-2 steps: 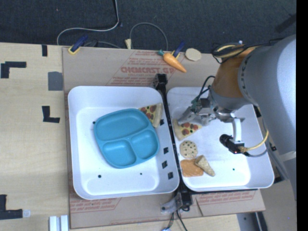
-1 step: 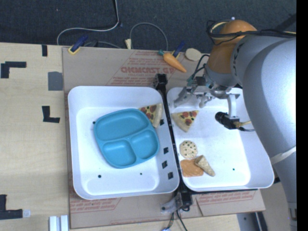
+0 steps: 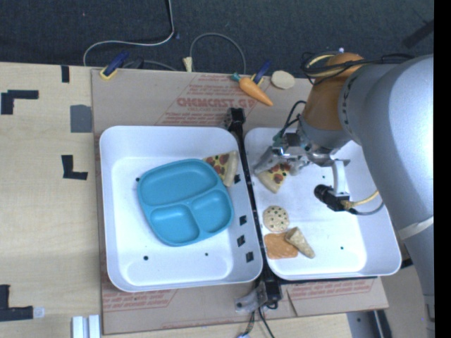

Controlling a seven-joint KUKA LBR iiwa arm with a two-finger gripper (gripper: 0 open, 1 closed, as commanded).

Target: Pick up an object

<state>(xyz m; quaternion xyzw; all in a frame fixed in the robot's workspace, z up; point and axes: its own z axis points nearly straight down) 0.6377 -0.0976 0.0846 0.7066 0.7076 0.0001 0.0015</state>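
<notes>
- At the near end of the right bin (image 3: 380,255), an orange cracker-like piece (image 3: 280,247) lies touching a pale bread wedge (image 3: 301,241), the wedge partly resting over its right side.
- Just beyond them sits a round cookie with dark chips (image 3: 276,217), apart from the pair.
- In the left bin (image 3: 116,189), a blue divided plate (image 3: 184,201) lies tilted, three compartments facing up.
- A pizza slice (image 3: 224,165) rests at the plate's far right corner, against the bin's right wall.
- In the far half of the right bin, the gripper (image 3: 278,162) is down over a second pizza slice (image 3: 273,179). Whether it is parted or closed cannot be told, nor whether the slice is grasped; the slice's near tip shows below the metal parts.
- A black cylindrical fitting (image 3: 331,196) with a yellowish cable hangs from the wrist over the right bin's floor.
- The grey arm (image 3: 394,125), with its orange band (image 3: 328,104), comes in from the right.
- Beyond the bins, on the cardboard sheet (image 3: 162,97), lie a toy carrot (image 3: 255,91) and a pale round piece (image 3: 283,80), near each other but apart.
- Farthest off, cables (image 3: 169,20) loop across dark carpet.
</notes>
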